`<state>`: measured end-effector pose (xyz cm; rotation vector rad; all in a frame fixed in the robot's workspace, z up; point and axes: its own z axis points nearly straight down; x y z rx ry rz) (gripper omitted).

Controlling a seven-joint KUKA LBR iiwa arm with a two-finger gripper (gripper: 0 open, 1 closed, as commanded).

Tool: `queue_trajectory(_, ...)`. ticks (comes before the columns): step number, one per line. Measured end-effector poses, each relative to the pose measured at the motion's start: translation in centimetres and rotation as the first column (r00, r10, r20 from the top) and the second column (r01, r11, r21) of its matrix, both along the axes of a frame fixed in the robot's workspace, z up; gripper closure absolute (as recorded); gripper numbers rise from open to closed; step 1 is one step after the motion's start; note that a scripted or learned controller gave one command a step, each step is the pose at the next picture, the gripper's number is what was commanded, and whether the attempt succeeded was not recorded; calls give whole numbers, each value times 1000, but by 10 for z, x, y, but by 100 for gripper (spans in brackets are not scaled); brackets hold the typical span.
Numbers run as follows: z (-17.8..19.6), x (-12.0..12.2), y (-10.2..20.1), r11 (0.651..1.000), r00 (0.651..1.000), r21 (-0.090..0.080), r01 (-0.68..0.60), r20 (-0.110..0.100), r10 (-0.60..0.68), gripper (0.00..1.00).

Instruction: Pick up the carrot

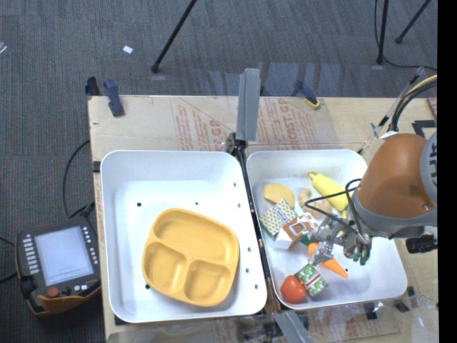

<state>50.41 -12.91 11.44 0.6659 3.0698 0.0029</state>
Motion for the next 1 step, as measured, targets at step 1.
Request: queue_trajectory(1,45,35,53,1000,1000,1,23,7,-23,100)
